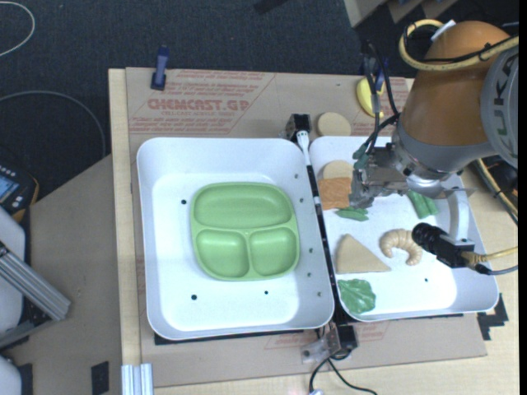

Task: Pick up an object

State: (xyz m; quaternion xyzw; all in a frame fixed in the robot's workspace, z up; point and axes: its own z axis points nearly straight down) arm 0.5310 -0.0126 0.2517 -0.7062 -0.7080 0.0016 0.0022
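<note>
Two white bins: noting them lying side by side on a cardboard sheet [206, 97], with the left bin [156, 220] carrying just a green divided plate [244, 230], sitting square in the middle.

Logging the loose pieces crowding the right bin [461, 295]: an orange-brown slice [333, 192] against the near wall, a pale round piece [336, 169] touching its far edge, a small green scrap [352, 214], a tan wedge [358, 255], a croissant [401, 245], a green leaf [358, 295] at the front rim, and a long green piece [424, 203] partly hiding under the arm.

Seeing the gripper [360, 201] reaching in from the right and hanging low over the bin's inner side, just beside the slice and right above the green scrap. Judging that scrap, or the slice's edge, to be the target, going by the straight-down pose. Not managing to tell whether the tool is spread wide or pinched narrow, with the wrist body blocking the tips. Not seeing anything gripped.

Reading the low, vertical approach as suiting flat pieces lying on the bin floor. Expecting trouble: the scrap looking thin and lying close to the slice, so risking a slip or a pinch on both. Rating the pick as not yet done.
</note>
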